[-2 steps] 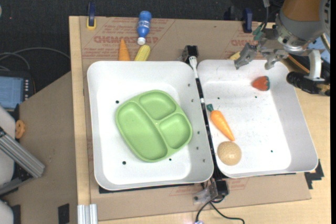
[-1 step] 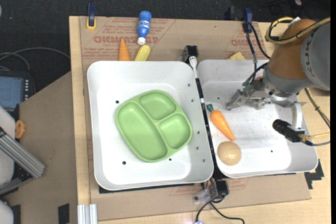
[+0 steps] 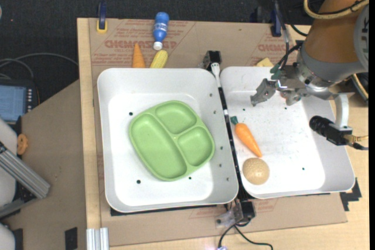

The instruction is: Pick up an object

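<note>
In the right bin (image 3: 304, 178) an orange carrot (image 3: 246, 137) with a green tip lies near the left wall. A round beige ball (image 3: 256, 170) sits just below it. A green divided plate (image 3: 171, 139) lies in the left bin (image 3: 117, 96). My gripper (image 3: 276, 94) hangs over the upper part of the right bin, up and to the right of the carrot. It is open, with nothing between its fingers.
Behind the left bin on the cardboard lie a blue-capped bottle (image 3: 160, 29), a small orange carrot (image 3: 137, 57) and a yellow corn piece (image 3: 159, 58). A black clamp (image 3: 212, 60) sits at the bins' shared top edge. A black fitting (image 3: 327, 129) juts over the right bin's right side.
</note>
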Motion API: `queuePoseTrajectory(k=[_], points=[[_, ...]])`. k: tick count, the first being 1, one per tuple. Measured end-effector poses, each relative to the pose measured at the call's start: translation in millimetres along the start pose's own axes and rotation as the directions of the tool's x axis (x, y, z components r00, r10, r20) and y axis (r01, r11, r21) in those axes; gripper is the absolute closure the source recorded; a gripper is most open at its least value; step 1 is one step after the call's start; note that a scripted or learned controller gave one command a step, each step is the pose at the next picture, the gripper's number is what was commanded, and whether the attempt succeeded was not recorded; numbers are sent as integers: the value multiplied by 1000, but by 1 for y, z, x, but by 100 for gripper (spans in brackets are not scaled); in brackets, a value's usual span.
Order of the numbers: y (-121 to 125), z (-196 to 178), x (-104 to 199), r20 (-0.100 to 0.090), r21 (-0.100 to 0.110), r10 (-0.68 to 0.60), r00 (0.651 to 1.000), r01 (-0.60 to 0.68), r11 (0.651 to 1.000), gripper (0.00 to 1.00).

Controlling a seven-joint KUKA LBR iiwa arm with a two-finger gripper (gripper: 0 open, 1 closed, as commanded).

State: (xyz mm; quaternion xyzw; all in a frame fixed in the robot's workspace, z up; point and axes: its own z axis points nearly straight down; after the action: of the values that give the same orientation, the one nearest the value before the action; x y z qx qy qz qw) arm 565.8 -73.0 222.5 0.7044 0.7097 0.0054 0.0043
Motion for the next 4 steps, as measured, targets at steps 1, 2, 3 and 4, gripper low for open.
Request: queuePoseTrajectory(k=[1,2,3,4], points=[[-74,39,-15,0,23,11,1000,-11,1000,0],[-44,128,-20,0,20,8,1000,-8,1000,0],[1,139,-19,3,9,6,1000,-6,1000,0],[0,128,-19,3,9,8,1000,-8,1000,100]])
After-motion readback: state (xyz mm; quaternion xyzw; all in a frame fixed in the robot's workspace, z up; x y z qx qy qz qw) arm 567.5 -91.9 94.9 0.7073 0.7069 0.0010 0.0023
